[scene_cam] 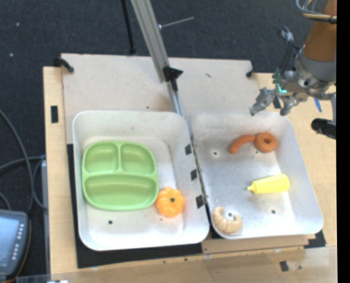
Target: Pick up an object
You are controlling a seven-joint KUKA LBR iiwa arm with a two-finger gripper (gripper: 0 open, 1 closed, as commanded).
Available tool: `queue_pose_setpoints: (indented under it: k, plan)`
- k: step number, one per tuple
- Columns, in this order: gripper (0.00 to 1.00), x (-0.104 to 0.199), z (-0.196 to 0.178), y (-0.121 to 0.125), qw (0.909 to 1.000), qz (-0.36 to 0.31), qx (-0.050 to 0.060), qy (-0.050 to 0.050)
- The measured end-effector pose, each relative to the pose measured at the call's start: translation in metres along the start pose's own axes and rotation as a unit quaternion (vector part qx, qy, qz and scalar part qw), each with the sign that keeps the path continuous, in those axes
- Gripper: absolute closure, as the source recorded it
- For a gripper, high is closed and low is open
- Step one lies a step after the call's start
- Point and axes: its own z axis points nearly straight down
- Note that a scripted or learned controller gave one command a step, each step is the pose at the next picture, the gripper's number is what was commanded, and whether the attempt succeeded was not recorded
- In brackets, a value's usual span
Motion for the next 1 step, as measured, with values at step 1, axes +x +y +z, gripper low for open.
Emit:
queue_pose_setpoints:
  k: [1]
  plan:
    - [0.0, 0.0, 0.0, 0.0, 1.0, 0.0, 0.0, 0.0]
